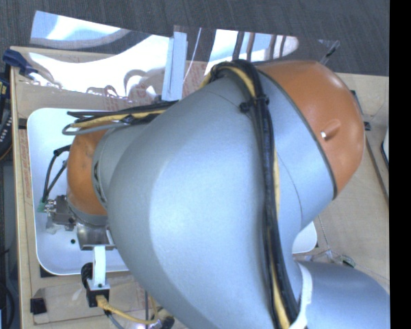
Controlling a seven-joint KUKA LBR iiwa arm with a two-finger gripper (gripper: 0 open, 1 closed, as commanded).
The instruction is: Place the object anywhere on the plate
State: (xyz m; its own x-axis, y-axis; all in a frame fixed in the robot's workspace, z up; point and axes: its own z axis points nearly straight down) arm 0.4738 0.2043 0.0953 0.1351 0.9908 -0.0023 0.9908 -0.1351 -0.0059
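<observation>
- The arm (219,204) reaches in from the right and bends across most of the view, its grey body covering the middle of the bench (359,204) and much of both bins.
- Its orange wrist band (82,177) hangs low over the left bin (38,156), which suggests the program has taken the claw down into that bin to work there.
- The claw (61,214) sits just under the wrist near the bin's left wall; its metal parts are small and partly hidden, so whether it is spread or pressed together cannot be told.
- Nothing can be made out between its tips, so no hold can be claimed.
- The object to be moved and the plate are both hidden by the arm; where the object lies relative to the claw cannot be told.
- Black and yellow cables (260,136) run along the arm, kept tight against its body so they follow its bend.
</observation>
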